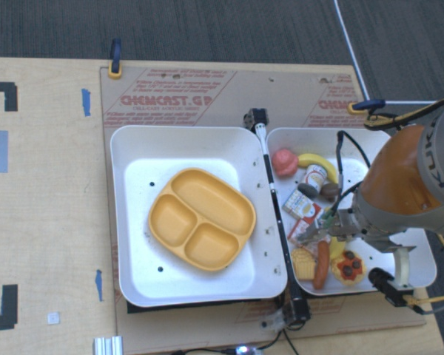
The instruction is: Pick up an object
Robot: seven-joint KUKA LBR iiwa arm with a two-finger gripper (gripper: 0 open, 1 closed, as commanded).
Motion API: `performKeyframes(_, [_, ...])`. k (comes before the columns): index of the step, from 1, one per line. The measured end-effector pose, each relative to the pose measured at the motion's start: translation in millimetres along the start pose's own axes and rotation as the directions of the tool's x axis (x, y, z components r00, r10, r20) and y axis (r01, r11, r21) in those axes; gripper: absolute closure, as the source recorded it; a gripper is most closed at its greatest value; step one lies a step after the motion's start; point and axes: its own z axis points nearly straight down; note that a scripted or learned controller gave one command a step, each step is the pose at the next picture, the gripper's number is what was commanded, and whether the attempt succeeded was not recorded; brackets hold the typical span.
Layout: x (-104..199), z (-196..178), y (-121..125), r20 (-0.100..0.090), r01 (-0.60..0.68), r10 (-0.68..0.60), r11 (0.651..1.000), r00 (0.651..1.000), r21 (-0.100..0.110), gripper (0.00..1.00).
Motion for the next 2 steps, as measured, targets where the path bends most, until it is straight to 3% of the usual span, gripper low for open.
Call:
performKeyframes(1, [-6,-12,2,0.013,-0.005,0.005,1.000,1.000,-0.010,1.00])
performKeyframes(2, [74,-95,-6,0.002,0.000,0.000,1.000,1.000,0.011,1.00])
